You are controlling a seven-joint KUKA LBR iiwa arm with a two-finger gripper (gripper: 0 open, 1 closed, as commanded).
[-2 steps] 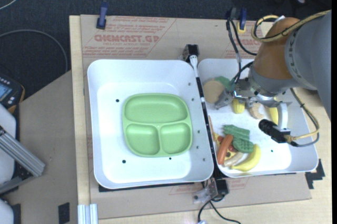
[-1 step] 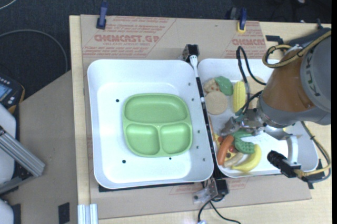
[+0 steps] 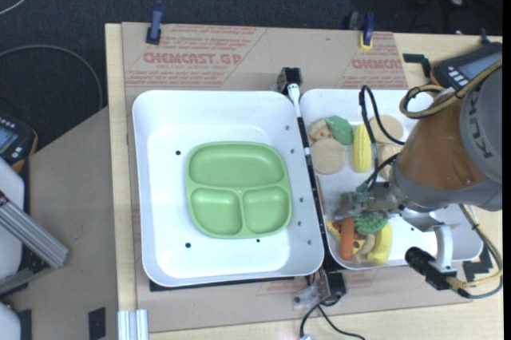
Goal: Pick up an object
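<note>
- The grey arm with its orange band [image 3: 435, 151] reaches in from the right, its gripper [image 3: 363, 207] lowered into the right-hand shallow white bin [image 3: 471, 247] over a heap of toy food; whether the gripper is wide, narrow or closed on anything cannot be told from this angle.
- Directly beneath and just in front of the gripper lie a small orange carrot-shaped piece [image 3: 346, 238], a leafy green piece [image 3: 370, 223] and a yellow banana-like piece [image 3: 382, 244], bunched together and touching; any of them could be the object to pick.
- Beyond the gripper, toward the far wall of the same bin, sit a yellow corn cob [image 3: 362, 148], a green leaf-shaped piece [image 3: 339, 128] and pale tan round cookie-like discs [image 3: 328, 159], all resting on the bin floor.
- To the gripper's left, across the shared rim, the second white bin [image 3: 160, 171] holds a light green plastic divided tray [image 3: 238, 188] with three compartments.
- Both bins rest on a tan worktop [image 3: 200, 55] with red lettering on its board.
- Judged from this view, the pick is not yet shown done: the gripper is down at the pile, no object is seen lifted clear, and securing one and raising it remain.
</note>
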